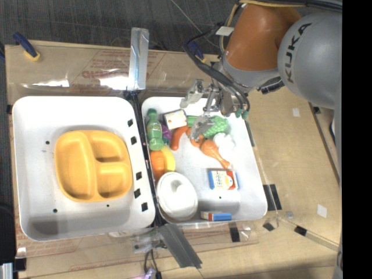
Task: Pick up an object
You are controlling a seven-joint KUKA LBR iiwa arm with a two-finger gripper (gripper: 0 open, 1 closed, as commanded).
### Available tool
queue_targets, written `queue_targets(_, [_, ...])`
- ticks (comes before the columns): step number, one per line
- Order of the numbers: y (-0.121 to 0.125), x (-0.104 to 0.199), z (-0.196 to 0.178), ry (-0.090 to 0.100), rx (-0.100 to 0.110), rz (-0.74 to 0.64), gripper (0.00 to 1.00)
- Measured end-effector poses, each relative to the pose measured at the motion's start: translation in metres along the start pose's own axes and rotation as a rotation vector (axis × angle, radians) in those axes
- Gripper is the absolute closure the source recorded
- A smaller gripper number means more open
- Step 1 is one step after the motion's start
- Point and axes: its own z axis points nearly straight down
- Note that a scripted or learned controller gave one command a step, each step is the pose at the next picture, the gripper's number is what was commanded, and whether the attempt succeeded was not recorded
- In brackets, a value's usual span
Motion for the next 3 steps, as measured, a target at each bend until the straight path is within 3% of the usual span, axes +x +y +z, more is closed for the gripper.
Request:
queue_targets(1, [-0.017,0.029,0.149,-0.003,-0.001,-0.071,0.0])
queue_targets(2, [-0.006,0.008,0.149,-0.002,0.0,-0.005,0.0])
queue_targets(3, [-0.005,0.008,0.142,-0.001,0.0,-0.01,1.0])
